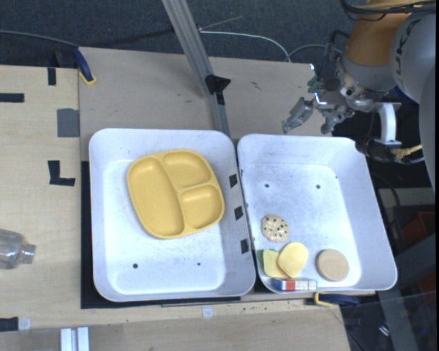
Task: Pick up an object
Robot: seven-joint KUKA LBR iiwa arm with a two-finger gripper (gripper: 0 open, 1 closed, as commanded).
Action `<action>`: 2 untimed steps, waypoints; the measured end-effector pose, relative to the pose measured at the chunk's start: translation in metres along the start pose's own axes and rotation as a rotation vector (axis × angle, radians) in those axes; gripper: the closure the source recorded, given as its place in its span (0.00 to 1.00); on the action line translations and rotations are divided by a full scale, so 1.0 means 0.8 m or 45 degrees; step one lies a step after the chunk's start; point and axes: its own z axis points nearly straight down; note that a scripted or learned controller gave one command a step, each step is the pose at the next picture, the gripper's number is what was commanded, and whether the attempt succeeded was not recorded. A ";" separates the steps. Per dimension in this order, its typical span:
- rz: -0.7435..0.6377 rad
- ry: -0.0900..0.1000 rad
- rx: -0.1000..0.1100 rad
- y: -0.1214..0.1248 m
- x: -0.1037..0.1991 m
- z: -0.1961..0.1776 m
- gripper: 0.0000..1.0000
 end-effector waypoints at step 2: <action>-0.004 0.003 -0.002 -0.021 -0.067 0.168 0.00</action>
